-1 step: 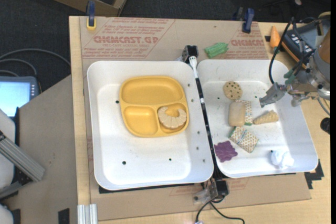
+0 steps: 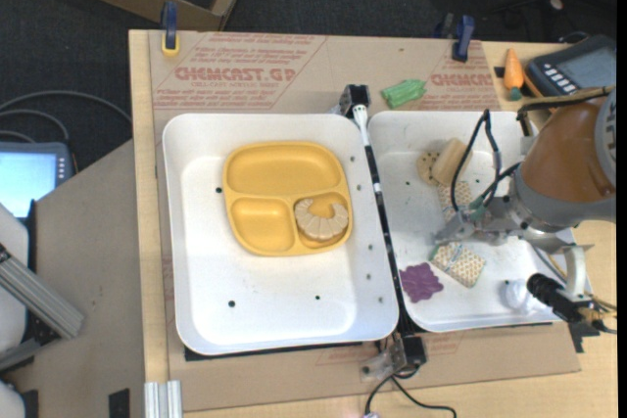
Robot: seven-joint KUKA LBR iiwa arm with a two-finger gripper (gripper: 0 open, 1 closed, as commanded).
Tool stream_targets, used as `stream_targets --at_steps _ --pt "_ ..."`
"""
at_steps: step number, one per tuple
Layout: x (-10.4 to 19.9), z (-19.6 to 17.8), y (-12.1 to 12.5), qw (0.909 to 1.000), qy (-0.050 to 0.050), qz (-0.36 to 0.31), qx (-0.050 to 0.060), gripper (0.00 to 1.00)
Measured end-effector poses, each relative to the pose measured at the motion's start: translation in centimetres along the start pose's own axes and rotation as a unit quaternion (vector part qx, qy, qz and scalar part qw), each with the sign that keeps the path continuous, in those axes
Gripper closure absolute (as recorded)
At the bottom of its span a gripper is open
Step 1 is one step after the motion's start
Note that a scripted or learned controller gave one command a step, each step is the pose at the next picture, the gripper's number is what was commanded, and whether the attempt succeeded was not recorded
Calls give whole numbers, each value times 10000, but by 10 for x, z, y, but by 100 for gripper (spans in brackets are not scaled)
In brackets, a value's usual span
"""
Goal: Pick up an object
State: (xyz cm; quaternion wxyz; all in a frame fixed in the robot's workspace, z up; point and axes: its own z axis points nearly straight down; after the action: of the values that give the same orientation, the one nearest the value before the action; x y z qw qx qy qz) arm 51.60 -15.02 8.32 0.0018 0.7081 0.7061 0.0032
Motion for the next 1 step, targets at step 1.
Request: stream_targets --at_steps 1 --pt "39 -1 31 10000 -11 -40 11 0"
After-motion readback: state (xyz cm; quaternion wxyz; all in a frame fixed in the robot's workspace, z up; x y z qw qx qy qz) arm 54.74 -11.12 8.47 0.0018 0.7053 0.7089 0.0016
